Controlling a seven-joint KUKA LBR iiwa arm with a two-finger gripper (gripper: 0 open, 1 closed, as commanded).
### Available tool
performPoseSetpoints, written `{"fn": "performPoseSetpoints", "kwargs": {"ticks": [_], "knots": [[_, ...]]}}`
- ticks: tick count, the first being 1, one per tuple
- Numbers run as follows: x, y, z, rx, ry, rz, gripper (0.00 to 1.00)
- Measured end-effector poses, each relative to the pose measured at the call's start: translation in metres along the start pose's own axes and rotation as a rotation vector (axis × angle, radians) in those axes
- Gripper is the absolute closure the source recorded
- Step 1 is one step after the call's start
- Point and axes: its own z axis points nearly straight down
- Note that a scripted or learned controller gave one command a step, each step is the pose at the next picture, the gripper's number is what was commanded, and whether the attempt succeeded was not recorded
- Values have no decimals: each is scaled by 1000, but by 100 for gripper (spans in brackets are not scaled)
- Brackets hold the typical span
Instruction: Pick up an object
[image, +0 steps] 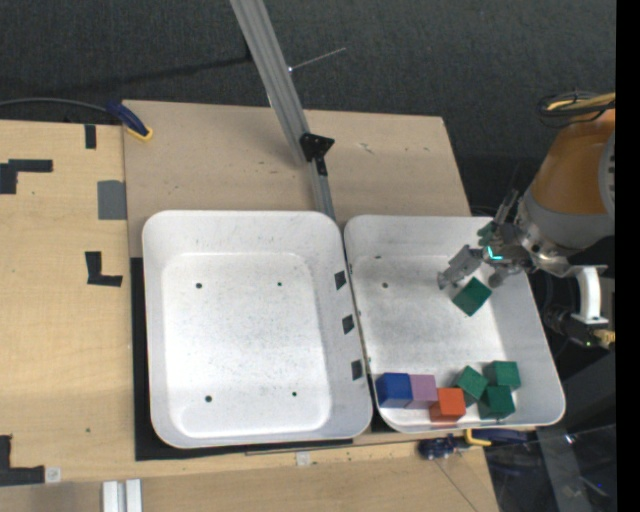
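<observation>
My gripper (476, 282) hangs over the upper right part of the right bin (400, 250), reaching in from the right. A dark green block (472, 297) sits tilted between its fingertips, and the gripper is shut on it. Along the bin's front edge lie a blue cube (394, 388), a purple cube (424, 387), an orange cube (450, 402) and three green blocks (496, 401).
The left bin (240, 330) lies beside the right one, their rims touching. A slanted metal bar (285, 95) with a black clamp stands behind the bins. The grey and orange arm (570, 190) fills the right side.
</observation>
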Motion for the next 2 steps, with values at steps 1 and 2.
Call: {"fn": "performPoseSetpoints", "kwargs": {"ticks": [1, 2], "knots": [[0, 1, -3, -5, -1, -2, 0], [5, 7, 44, -1, -2, -1, 0]]}}
